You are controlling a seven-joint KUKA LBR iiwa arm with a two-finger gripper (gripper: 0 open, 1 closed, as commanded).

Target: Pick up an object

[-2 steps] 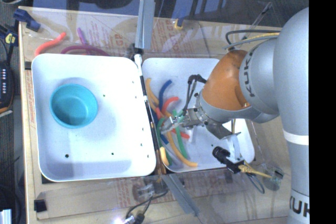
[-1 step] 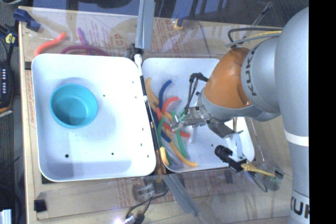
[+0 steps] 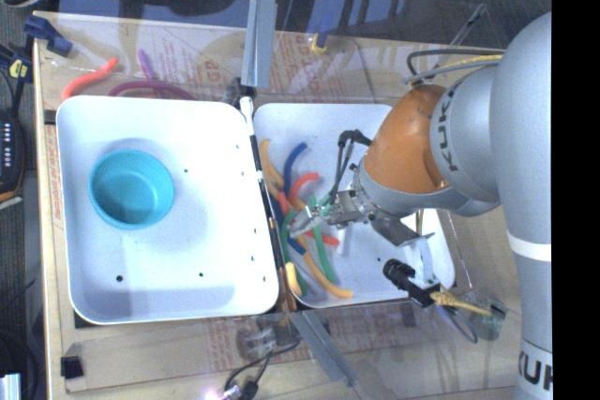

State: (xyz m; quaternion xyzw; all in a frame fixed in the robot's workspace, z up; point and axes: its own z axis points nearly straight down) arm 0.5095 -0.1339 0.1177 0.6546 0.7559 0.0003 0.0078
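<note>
Bearing "KUKA" lettering, the grey arm [image 3: 506, 126] reaches over the right bin [image 3: 375, 122]. Left bin [image 3: 141, 290] offers open floor around a blue bowl [image 3: 132, 188]. Coloured tubes [image 3: 302, 220] crowd the right bin's left wall, and the gripper [image 3: 323, 213] sits among them; whether its jaws are apart or together cannot be told.

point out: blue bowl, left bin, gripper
blue bowl [image 3: 132, 188]: camera view, on its inner floor.
left bin [image 3: 211, 286]: camera view, on bare floor near its front right corner.
gripper [image 3: 323, 213]: camera view, at its fingertips over the coloured strips.
</note>
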